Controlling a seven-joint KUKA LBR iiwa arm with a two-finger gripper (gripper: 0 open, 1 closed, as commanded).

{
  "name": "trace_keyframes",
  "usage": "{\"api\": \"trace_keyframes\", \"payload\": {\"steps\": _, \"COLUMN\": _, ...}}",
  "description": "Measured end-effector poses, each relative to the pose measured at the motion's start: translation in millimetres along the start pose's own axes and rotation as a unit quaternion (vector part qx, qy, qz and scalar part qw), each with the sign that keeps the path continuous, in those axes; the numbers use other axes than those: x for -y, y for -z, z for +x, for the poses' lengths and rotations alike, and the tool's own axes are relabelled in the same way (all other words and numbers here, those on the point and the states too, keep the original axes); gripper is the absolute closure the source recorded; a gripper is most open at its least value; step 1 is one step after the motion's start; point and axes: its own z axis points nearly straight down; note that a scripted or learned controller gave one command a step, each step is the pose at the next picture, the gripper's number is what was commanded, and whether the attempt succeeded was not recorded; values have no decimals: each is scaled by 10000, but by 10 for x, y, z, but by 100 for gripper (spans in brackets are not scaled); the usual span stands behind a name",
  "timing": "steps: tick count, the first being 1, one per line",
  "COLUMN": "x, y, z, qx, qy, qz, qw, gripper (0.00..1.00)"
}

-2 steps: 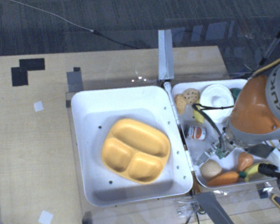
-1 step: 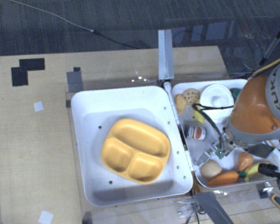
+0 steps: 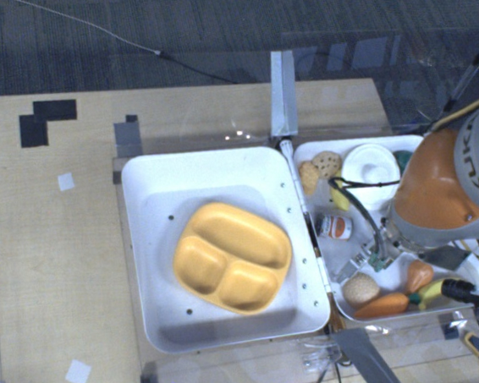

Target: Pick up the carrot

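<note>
The carrot (image 3: 381, 305) is an orange, elongated piece lying along the near wall of the right bin (image 3: 341, 303). A beige, egg-shaped item (image 3: 360, 288) rests just above its left end. My gripper (image 3: 377, 257) hangs over the middle of the right bin, a little up and away from the carrot and apart from it. The arm's orange band (image 3: 431, 187) covers the bin's right part.
The right bin also holds cookies (image 3: 318, 168), a white cup (image 3: 370, 166), a small can (image 3: 338, 227), an orange-red fruit (image 3: 418, 275) and a yellow piece (image 3: 432, 291). A yellow divided plate (image 3: 232, 255) lies in the left bin (image 3: 151, 238).
</note>
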Motion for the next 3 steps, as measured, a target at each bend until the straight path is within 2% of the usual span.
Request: {"api": "trace_keyframes", "payload": {"steps": 3, "x": 0, "y": 0, "z": 0, "qx": 0, "qy": 0, "qz": 0, "qw": 10000, "gripper": 0}}
